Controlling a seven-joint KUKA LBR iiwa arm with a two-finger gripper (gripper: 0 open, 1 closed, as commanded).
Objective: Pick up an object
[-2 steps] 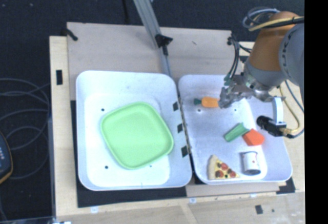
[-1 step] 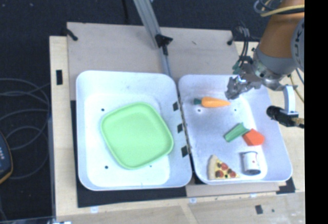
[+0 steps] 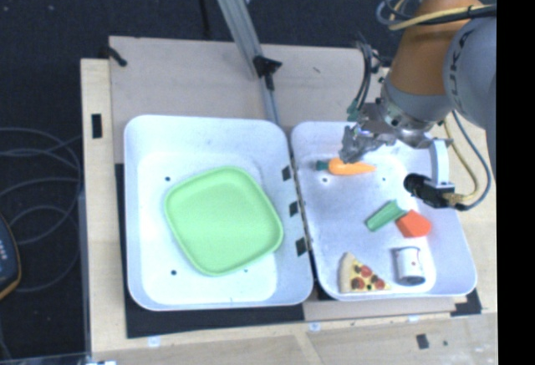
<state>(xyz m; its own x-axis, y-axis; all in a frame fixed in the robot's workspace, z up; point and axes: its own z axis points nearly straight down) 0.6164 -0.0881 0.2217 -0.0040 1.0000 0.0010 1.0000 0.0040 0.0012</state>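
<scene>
Gripper (image 3: 359, 148) low over right bin (image 3: 322, 225), near its far edge, directly above carrot (image 3: 349, 168); finger state cannot tell. Carrot lies flat on bin floor toward far-left part. Green block (image 3: 382, 215) and orange block (image 3: 413, 225) mid-bin, touching. Pizza slice (image 3: 360, 275) and metal cup (image 3: 408, 265) along near edge. Green plate (image 3: 222, 220) fills middle of left bin (image 3: 142, 146).
</scene>
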